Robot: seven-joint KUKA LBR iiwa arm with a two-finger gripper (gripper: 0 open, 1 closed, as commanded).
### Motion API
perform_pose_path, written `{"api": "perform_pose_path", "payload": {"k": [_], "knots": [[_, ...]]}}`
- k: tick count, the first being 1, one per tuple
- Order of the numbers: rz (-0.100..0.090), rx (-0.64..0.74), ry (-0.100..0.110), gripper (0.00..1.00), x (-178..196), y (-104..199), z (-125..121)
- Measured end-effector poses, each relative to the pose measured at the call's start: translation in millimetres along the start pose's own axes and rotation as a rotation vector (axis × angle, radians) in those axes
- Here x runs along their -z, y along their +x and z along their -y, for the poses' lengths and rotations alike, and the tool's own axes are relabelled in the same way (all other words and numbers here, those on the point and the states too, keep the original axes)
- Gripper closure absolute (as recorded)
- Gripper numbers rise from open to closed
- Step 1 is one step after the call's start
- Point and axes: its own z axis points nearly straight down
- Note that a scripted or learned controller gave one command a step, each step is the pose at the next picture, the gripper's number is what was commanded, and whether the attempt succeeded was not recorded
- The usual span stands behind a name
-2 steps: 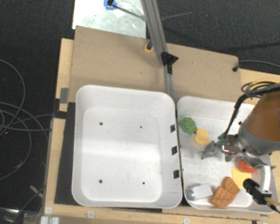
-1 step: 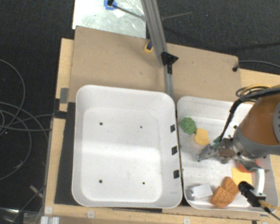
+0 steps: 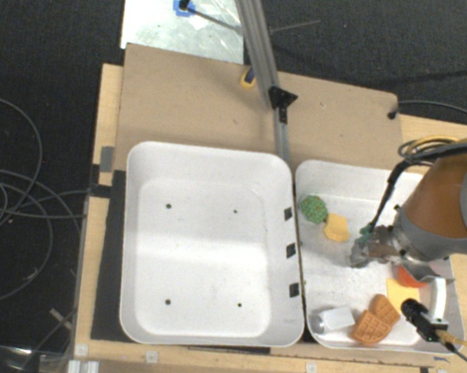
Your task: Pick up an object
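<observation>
1. Camera view: the grey arm with the orange band reaches in from the right over the right shallow white bin [image 3: 337, 180]; its two-finger gripper [image 3: 361, 256] hangs low near the bin's middle; whether its fingers stand apart or closed I cannot tell, and nothing shows between them.
2. Candidates to pick, all in the right bin: a green knobbly round object [image 3: 314, 208] and a small yellow chunk [image 3: 337, 229], just left of the gripper; an orange waffle-patterned piece [image 3: 375, 320] and a small white block [image 3: 334, 319] near the front rim; the left shallow white bin [image 3: 147, 161] lies alongside.
3. Step in hand, as I judge it: the approach, with no grasp made yet; the next move calls for centring over one item, likely the yellow chunk, descending, and closing firmly before lifting.
</observation>
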Motion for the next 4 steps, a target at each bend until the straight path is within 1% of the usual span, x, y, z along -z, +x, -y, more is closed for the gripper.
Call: {"api": "perform_pose_path", "payload": {"k": [1,2,3,4], "knots": [[0.001,0.002,-0.002,1.00,44.1,-0.1,2.8],[0.002,0.004,-0.004,1.00,91.3,-2.4,-6.9],[0.002,0.006,-0.006,1.00,153.2,1.8,-14.7],[-0.001,0.009,0.002,1.00,153.5,49.4,0.1]]}}
